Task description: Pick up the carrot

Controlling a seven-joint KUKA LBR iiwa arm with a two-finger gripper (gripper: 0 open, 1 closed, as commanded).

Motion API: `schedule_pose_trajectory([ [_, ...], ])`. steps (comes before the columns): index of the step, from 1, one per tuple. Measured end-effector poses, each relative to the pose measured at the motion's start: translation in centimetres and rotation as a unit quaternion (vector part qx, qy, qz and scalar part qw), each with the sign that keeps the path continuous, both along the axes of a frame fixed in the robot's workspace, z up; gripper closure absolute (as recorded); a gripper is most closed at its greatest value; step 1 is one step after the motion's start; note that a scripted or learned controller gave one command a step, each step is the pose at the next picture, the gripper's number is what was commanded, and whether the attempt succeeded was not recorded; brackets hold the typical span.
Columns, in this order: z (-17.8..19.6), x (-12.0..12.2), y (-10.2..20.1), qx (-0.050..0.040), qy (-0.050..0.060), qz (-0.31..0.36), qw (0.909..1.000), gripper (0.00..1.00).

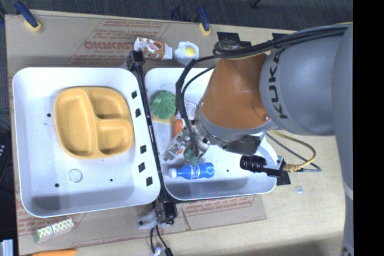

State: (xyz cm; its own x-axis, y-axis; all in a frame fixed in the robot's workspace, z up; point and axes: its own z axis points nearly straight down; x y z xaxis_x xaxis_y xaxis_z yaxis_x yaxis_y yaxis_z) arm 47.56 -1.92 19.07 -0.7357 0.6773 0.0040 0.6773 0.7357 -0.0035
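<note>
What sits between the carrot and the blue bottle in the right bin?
The gripper hangs between the carrot and the blue bottle, seen in the camera view.

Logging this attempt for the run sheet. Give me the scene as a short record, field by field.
left bin: holds a yellow divided tray
right bin: holds the carrot, a green leafy item, a blue bottle
carrot: small orange piece, mostly hidden by the arm
gripper: low in the right bin, just right of the carrot
arm: covers much of the right bin
carrot held: not shown
</note>
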Motion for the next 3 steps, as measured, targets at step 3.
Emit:
schedule_pose_trajectory([
  [3, 8.6, 0.1, 1.8, -0.0002, -0.002, 0.028, 0.9996, 1.00],
])
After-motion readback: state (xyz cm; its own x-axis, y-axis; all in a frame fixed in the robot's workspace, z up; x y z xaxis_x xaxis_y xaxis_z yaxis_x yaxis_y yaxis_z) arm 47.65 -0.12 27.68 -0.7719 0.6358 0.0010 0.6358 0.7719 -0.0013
